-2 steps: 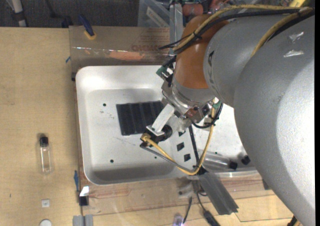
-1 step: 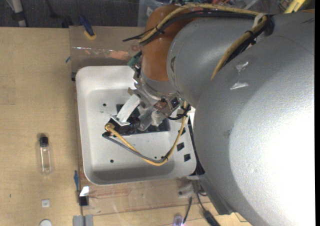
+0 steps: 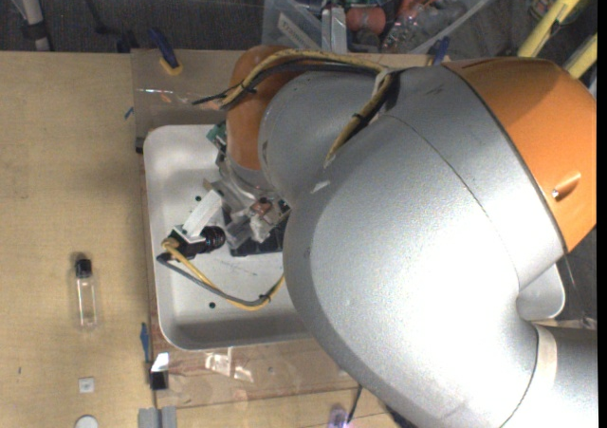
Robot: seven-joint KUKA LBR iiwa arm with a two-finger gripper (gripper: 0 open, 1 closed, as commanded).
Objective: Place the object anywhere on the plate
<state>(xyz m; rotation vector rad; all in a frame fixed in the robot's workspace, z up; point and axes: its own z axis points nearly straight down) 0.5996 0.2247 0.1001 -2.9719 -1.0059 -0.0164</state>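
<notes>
Grey and orange, the arm [image 3: 427, 227] sprawls across my feed, its gripper [image 3: 250, 225] down low in the white bin [image 3: 190, 322]. I cannot tell how wide it stands, what it holds, or where the object lies. A clear vial [image 3: 85, 291] rests on the bench [image 3: 57, 132].

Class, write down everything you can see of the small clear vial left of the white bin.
The vial is a small clear tube, glass or plastic by its look, with a black cap at its far end. It seems to lie flat on the tan wooden bench, apart from the white bin.
</notes>
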